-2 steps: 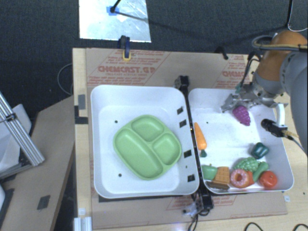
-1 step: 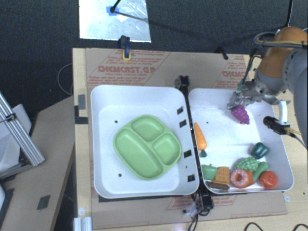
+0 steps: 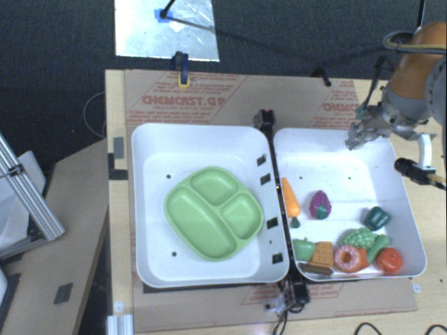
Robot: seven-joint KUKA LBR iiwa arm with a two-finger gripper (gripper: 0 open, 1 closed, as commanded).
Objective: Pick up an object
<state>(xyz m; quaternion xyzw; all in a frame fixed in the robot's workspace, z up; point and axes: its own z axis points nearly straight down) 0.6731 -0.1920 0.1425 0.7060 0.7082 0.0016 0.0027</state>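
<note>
Likely light, stiff, slick plastic, the purple toy (image 3: 320, 204) stands apart mid-right; take it across its middle. Whether the claw (image 3: 356, 139), upper right, is apart I cannot tell.

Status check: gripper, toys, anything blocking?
Gripper over right bin's far corner, nothing in it. Toys piled at near end, carrot closest. Path clear.

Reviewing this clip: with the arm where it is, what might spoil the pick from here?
1. The gripper sits at the right bin's far edge, away from the toys, so a straight descent would likely meet bare floor.
2. The donut, broccoli, tomato and cracker crowd the near corner; fingers may nudge neighbours.
3. The carrot lies beside the divider wall, leaving little room.
</note>
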